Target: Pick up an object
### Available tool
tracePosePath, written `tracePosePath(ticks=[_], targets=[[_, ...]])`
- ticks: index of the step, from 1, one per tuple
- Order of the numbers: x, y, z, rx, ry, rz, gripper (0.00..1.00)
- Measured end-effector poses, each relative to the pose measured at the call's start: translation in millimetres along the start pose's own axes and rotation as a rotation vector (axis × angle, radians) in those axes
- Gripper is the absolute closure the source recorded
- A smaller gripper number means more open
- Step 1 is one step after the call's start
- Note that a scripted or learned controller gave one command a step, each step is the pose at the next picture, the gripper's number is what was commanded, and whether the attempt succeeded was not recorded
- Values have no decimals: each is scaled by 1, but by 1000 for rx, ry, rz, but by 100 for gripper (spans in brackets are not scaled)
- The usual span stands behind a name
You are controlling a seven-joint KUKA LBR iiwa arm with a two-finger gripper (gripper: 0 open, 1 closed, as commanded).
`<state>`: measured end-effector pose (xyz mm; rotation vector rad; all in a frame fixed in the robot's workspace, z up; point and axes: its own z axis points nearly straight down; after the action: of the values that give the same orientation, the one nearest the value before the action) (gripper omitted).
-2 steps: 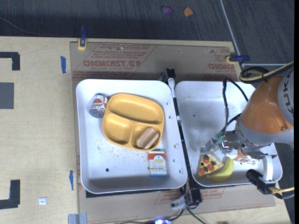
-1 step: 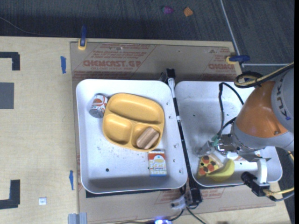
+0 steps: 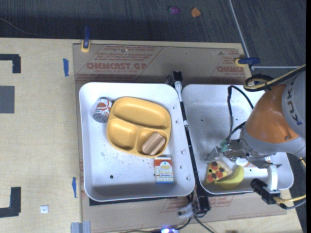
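Where the right bin (image 3: 204, 106) nears its front wall, banana (image 3: 234, 177) just beside the claw (image 3: 228, 152), grip state unreadable.

Looks like a robotics lab or test bench, not a home or kitchen. Shows two shallow white bins (image 3: 92, 144) fixed side by side on a brown board (image 3: 160, 59) held down by blue clamps (image 3: 249, 60), with blue tape marks (image 3: 65, 67) on a pale wooden bench (image 3: 34, 144), loose black cables (image 3: 194, 210) along the near edge, and grey office carpet (image 3: 121, 8) beyond.
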<state>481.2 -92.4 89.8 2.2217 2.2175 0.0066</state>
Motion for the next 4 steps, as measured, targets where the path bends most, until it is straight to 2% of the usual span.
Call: tracePosePath(ticks=[4], targets=[[-3, 1, 0, -2, 2, -3, 0]])
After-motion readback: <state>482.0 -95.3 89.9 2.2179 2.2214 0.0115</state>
